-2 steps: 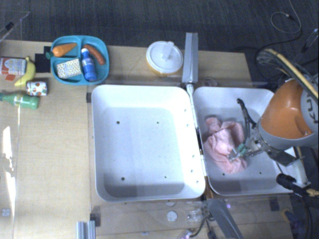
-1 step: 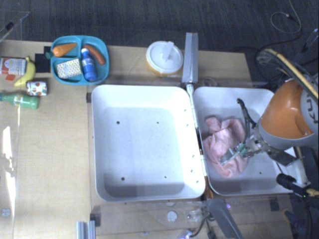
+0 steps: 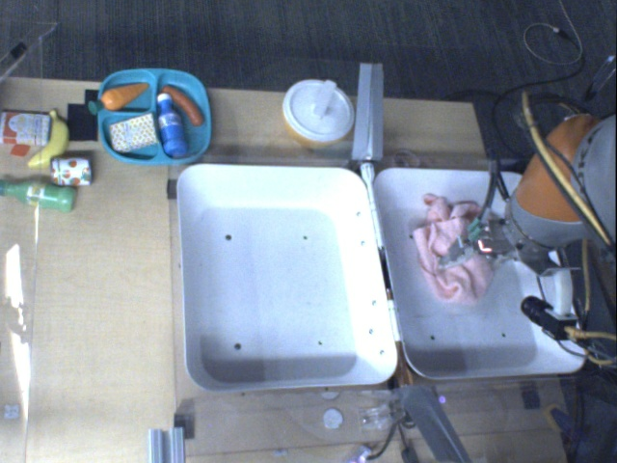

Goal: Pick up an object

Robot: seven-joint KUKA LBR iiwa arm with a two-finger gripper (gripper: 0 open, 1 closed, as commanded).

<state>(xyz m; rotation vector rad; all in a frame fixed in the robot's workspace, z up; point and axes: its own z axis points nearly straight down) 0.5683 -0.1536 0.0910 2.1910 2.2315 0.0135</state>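
A crumpled pink cloth [image 3: 445,254] lies in the upper middle of the right white bin [image 3: 472,355]. My gripper [image 3: 474,241] is down at the cloth's right edge, touching or just over it, with the grey arm and its orange band [image 3: 548,186] reaching in from the right. The gripper's body hides part of the cloth's right side. Whether any fold of the cloth is caught in the gripper cannot be made out.
The left white bin [image 3: 280,278] sits beside the right one, a metal rail [image 3: 368,114] running up between them. On the bench behind stand a white-lidded yellow cup [image 3: 318,112] and a blue divided tray [image 3: 154,116] of toy food. A banana [image 3: 50,141], a small can [image 3: 71,171] and a green bottle [image 3: 39,195] lie far left.
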